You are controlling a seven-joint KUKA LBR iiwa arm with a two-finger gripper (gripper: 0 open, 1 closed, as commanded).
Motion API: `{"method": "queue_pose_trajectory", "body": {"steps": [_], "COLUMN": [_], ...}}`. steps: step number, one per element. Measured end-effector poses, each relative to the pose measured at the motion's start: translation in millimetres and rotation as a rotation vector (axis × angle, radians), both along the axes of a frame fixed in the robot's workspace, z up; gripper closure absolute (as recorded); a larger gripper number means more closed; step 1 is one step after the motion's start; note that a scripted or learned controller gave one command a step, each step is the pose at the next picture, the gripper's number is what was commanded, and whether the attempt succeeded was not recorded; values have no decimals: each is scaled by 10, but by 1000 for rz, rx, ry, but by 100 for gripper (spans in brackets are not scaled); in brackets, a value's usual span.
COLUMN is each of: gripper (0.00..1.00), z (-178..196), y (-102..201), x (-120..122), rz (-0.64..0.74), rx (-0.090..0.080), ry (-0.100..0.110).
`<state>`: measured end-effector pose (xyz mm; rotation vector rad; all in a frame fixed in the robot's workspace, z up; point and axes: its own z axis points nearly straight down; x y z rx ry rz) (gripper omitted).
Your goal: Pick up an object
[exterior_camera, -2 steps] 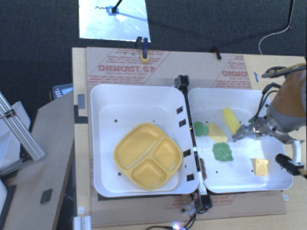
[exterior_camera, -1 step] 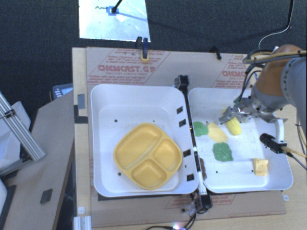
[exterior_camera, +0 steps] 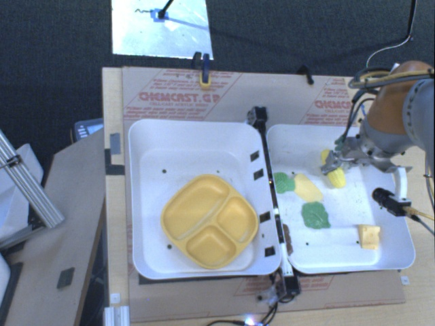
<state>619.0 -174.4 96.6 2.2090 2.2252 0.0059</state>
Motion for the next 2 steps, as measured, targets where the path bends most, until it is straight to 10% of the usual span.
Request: {"method": "queue_pose_trajectory", "body": {"steps": [1, 2], "gripper": [100, 100], "z": [979, 872], "y": [1166, 1804], "x": [9, -252], "rz": [7, 3], "rx": [4, 4], "ry": [-2, 8]}}
